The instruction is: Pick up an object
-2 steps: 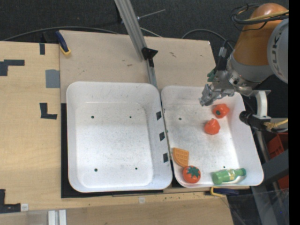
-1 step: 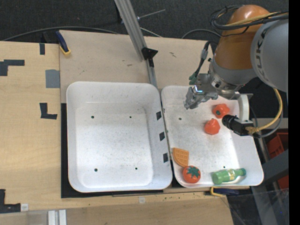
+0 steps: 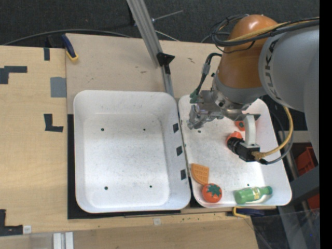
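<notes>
Nearest the camera, along the right bin's (image 3: 280, 193) front edge, three small things lie in a loose row. A green bottle (image 3: 252, 194) rests on its side at about 5 o'clock in the bin. At about 6 o'clock sits a red tomato-like toy (image 3: 212, 192) with a green top. Touching or just beside it, at its 11 o'clock, lies an orange wedge-shaped piece (image 3: 199, 173).

Farther back, a small red-orange object (image 3: 235, 137) shows near the bin's middle, partly hidden by a black fitting on the arm.

The gripper (image 3: 196, 119) hangs over the bin's 10 o'clock corner, close to the wall shared with the left bin (image 3: 83, 139). Whether it is open or closed I cannot tell. Nothing is seen gripped in it.

Beyond, a slanted metal post (image 3: 148, 27) crosses the bench at 12 o'clock.
</notes>
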Robot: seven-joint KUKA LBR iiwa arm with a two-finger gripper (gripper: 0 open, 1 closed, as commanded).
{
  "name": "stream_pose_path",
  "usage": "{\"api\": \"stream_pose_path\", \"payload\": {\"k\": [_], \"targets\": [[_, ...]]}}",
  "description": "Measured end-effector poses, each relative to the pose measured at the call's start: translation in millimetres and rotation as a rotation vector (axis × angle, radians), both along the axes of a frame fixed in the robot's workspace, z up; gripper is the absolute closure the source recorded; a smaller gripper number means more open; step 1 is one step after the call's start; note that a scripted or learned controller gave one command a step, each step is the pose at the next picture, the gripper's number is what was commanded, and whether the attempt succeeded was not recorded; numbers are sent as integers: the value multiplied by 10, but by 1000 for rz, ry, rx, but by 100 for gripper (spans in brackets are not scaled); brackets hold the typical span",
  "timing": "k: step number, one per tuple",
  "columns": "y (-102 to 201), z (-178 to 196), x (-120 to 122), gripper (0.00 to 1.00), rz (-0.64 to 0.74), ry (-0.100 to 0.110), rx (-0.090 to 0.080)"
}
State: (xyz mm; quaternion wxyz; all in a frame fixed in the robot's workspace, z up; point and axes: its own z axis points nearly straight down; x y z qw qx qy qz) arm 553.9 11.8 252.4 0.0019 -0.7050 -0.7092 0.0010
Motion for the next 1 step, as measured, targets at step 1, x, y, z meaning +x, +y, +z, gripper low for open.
{"api": "stream_pose_path", "payload": {"k": [1], "targets": [[514,-206,-118,100,0,1,-1]]}}
